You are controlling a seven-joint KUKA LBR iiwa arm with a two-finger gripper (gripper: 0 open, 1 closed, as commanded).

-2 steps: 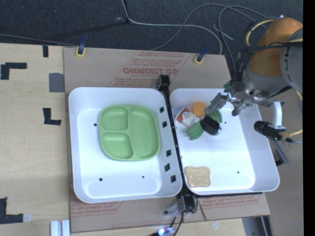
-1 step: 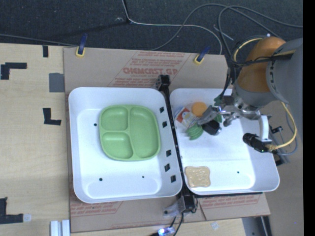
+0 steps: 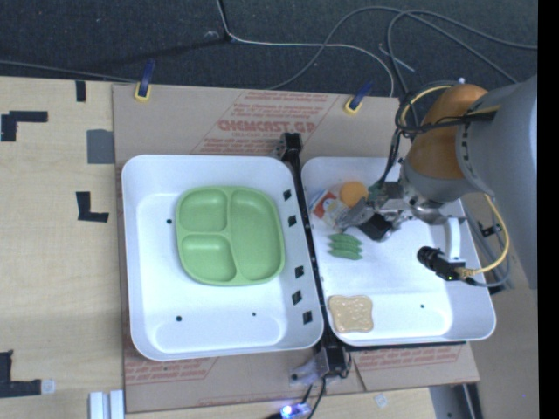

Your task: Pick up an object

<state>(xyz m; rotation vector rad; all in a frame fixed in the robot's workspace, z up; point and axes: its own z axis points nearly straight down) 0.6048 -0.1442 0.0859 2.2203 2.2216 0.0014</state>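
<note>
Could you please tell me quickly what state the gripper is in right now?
Gripper: low over the right bin, beside the orange ball and above the green item; open or closed cannot be told, and no object is visibly held.

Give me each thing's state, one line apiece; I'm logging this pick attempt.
Green divided plate: flat in the left bin, nothing on it.
Orange ball: in the right bin, beside the gripper.
Green pod: lying loose below the gripper.
Toast slice: flat at the bin's front.
Gripper: low over the bin, grip unclear.
</note>
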